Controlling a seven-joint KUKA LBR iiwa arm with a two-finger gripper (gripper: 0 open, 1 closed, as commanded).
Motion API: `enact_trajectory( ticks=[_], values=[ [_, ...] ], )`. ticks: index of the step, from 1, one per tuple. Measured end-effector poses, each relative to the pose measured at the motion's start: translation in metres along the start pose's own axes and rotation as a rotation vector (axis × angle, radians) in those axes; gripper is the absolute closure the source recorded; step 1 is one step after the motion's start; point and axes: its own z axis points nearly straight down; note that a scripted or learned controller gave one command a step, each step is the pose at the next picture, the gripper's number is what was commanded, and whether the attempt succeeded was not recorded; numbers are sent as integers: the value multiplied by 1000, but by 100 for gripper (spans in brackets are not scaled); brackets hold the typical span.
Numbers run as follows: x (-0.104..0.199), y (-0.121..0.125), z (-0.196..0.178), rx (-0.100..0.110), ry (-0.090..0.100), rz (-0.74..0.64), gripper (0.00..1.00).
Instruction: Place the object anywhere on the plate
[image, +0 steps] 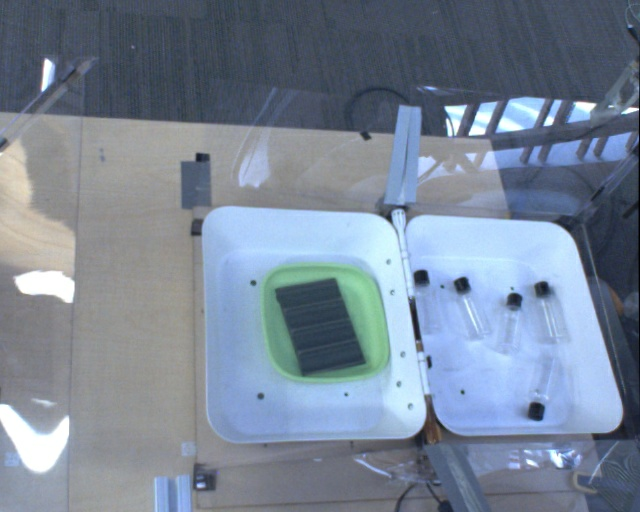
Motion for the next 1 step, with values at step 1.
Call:
enact_trajectory(
  ticks=[1],
  values=[
    [-5, -3, 1, 1, -1, 116, 0]
  ],
)
